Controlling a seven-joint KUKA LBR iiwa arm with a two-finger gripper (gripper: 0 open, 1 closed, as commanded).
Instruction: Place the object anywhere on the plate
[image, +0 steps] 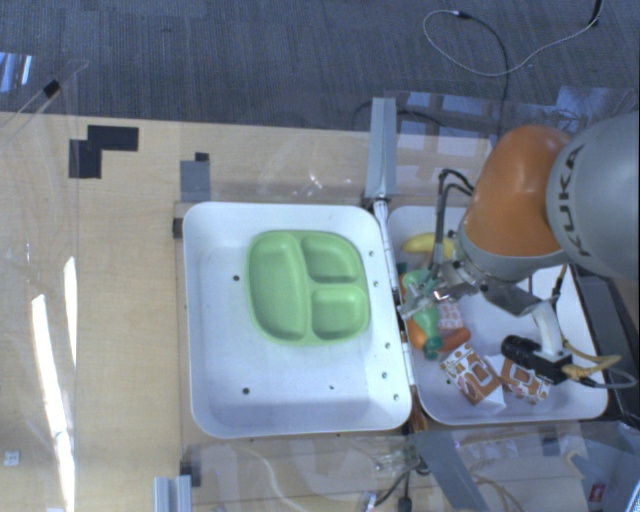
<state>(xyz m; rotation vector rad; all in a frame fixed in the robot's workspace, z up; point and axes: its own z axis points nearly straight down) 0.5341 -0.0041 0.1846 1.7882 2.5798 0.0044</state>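
Note:
A light green divided plate (305, 285) lies in the left white bin (230, 390), with nothing on it. My gripper (422, 297) hangs low over the left side of the right bin (580, 405), just across the divider from the plate. It sits over a cluster of small toy foods: a green piece (428, 322), an orange carrot-like piece (415, 336) and a reddish sausage-like piece (456, 341). Whether anything is between the fingers is hidden by the wrist.
A yellow banana (422, 243) lies at the back of the right bin. Two brown-and-white patterned cartons (472, 376) (525, 381) lie near its front. The arm's orange band (515, 195) covers the bin's upper right. A raised rim separates the two bins.

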